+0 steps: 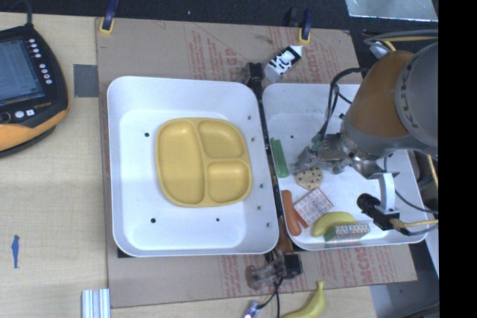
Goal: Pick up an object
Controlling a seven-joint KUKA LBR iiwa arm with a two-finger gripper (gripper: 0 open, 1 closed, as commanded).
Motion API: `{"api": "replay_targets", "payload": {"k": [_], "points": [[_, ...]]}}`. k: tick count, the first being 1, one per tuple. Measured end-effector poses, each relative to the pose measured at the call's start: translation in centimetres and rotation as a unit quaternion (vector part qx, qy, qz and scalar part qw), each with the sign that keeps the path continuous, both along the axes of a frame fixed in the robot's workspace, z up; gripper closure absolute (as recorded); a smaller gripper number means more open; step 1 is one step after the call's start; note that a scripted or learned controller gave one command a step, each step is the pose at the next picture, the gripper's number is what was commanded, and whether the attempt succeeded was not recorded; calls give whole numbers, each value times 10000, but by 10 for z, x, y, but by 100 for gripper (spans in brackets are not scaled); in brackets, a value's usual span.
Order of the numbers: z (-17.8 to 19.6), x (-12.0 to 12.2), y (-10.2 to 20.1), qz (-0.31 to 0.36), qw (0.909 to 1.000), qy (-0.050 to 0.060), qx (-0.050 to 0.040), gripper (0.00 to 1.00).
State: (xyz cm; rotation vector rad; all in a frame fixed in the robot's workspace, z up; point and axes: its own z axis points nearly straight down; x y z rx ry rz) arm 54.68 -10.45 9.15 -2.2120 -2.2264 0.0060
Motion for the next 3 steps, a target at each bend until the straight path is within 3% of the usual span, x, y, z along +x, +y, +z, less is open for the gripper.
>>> {"api": "replay_targets", "payload": {"k": [1, 2, 3], "points": [[12, 2, -1, 9, 10000, -18, -4, 100], [12, 2, -1, 13, 10000, -16, -7, 0], [46, -2, 3, -17, 10000, -18, 5, 0]]}}
